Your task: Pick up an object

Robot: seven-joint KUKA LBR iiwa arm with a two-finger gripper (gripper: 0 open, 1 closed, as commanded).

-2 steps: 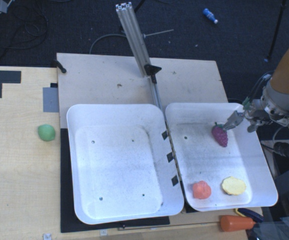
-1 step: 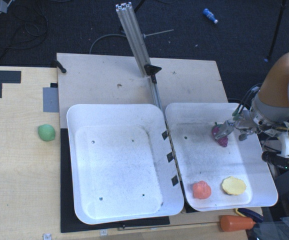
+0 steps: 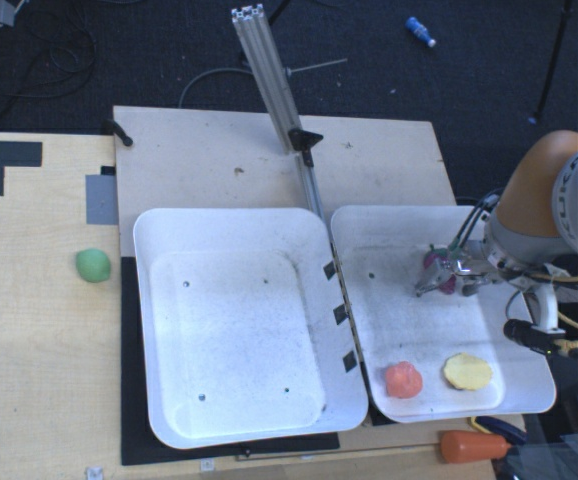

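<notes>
While the arm [image 3: 534, 203] reaches in from 3 o'clock, the gripper [image 3: 441, 276] sits low over the right bin [image 3: 369, 230], its tip at a small magenta object [image 3: 437, 265] near bin centre. Cannot tell how far the gripper is open or whether it grips. Red object [image 3: 403, 379] and yellow object [image 3: 467, 372] lie at the bin's 6 o'clock side.

In the right bin [image 3: 369, 238], two objects [image 3: 403, 379] [image 3: 467, 372] lie side by side at the near edge; behind them, the gripper [image 3: 439, 273] is seemingly over a small object [image 3: 437, 263].
</notes>
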